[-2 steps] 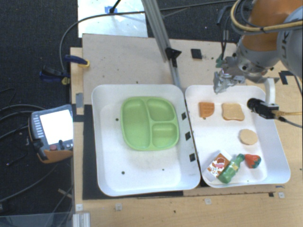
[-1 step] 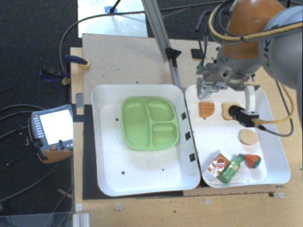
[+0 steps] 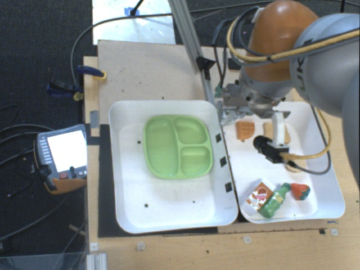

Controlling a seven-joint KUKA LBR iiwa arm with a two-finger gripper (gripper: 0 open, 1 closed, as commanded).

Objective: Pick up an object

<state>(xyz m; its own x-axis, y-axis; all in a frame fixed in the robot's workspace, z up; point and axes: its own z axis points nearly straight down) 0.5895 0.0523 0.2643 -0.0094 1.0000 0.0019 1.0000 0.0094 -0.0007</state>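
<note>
The right bin (image 3: 326,167) holds several small items. An orange waffle-like piece (image 3: 245,130) lies near its upper left, and a tan piece (image 3: 279,133) sits beside it, partly hidden by the arm's hardware. A red and white carton (image 3: 259,196), a green bottle (image 3: 275,200) and a red strawberry-like toy (image 3: 300,191) lie along the front. My gripper (image 3: 229,113) hangs over the bin's upper left corner, just left of and above the orange piece. Nothing shows in its grasp.
The left bin (image 3: 129,201) holds a green divided plate (image 3: 178,146). A raised divider (image 3: 223,162) separates the two bins. A black connector with a yellow cable (image 3: 271,149) hangs from the arm over the right bin's middle. A metal pole (image 3: 188,32) slants across the back.
</note>
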